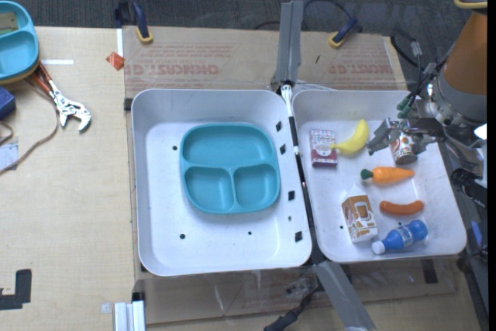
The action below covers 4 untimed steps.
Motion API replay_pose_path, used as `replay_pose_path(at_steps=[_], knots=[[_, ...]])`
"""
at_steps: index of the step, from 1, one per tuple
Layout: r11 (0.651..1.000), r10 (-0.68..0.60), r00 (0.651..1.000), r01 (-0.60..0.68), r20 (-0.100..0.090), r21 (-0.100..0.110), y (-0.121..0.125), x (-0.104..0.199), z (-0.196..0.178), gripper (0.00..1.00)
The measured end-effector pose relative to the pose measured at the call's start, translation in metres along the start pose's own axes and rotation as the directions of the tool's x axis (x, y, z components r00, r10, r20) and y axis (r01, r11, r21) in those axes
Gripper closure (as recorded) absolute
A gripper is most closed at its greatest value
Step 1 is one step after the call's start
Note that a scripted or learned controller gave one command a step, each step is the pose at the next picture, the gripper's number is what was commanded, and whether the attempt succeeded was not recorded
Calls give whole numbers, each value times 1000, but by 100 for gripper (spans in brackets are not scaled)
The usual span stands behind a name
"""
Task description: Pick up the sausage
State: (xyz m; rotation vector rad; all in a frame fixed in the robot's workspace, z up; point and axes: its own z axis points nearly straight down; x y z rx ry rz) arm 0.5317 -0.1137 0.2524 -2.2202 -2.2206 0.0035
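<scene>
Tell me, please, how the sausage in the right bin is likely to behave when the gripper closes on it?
The sausage looks like a smooth, rounded toy, so it may roll or slip sideways when pinched. It is small and probably light. It lies flat on the right bin floor between the carrot and the bottle, so a nudge could push it into them.

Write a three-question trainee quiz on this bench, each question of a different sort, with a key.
1. True or false: the sausage lies in the same bin as the teal divided plate.
2. Which lies directly above the sausage in the camera view? A) carrot B) banana C) blue bottle
3. Fill in: the pincer hovers near a small ___.

Key: 1 false, it lies in the right bin; 2 A; 3 can.
</scene>
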Motion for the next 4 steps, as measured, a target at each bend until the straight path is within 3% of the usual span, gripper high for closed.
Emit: replay_pose_path(at_steps=[1,2,3,4], knots=[[994,-113,994,113,-1,0,-38,-59,50,0],[993,-118,993,118,0,-3,-40,-77,161,0],[993,-114,993,114,0,-2,-40,-77,152,100],[997,81,997,-81,0,-1,-41,-29,34,100]])
